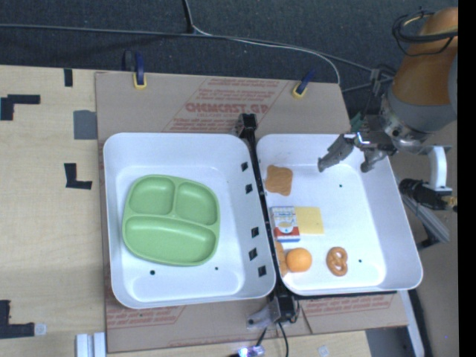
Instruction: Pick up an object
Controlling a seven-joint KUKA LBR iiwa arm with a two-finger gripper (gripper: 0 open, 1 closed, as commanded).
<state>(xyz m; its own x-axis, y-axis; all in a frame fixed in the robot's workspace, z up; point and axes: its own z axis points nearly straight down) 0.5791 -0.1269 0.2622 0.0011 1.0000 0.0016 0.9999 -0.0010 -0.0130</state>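
Wooden bench (44, 222) under cardboard sheet (223, 103), dark carpet (89, 13) behind

Glossy white plastic bins (230, 288); matt green plastic tray (172, 220); brown cardboard sheet (223, 103) beneath.

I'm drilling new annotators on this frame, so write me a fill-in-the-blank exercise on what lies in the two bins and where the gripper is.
1. The green divided plate lies in the ____ bin as the camera sees it.
2. The pretzel lies beside the ____, near the right bin's front edge.
3. The gripper, fingers spread, hangs over the right bin's ____ part, holding nothing.
4. The yellow cheese slice touches the small ____.

Missing words: left; orange; far; carton
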